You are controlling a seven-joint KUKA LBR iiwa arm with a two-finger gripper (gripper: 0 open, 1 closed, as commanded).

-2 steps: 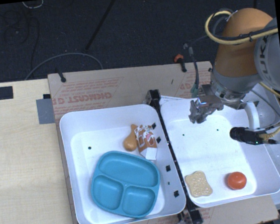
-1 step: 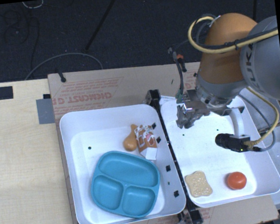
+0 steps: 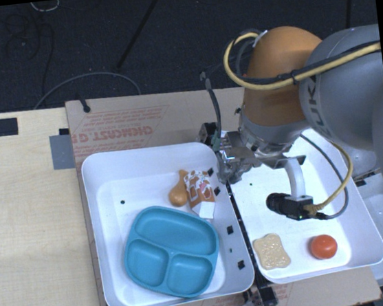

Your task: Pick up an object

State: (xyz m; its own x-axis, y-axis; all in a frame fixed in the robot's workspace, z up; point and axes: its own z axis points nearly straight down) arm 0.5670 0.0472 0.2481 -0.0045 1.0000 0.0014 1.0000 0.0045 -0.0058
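A blue divided plate lies in the left bin. Right of the plate, in the right bin, sit a bread slice and a red tomato. Beyond the plate's far corner lies a brown-and-white toy. Just past it hangs the gripper (its grip cannot be made out), over the bins' shared wall.

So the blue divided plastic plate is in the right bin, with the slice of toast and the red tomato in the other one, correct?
Not quite. The camera view shows the blue divided plastic plate in the left white bin, not the right. The slice of toast and the round red tomato lie in the other one, the right white bin.
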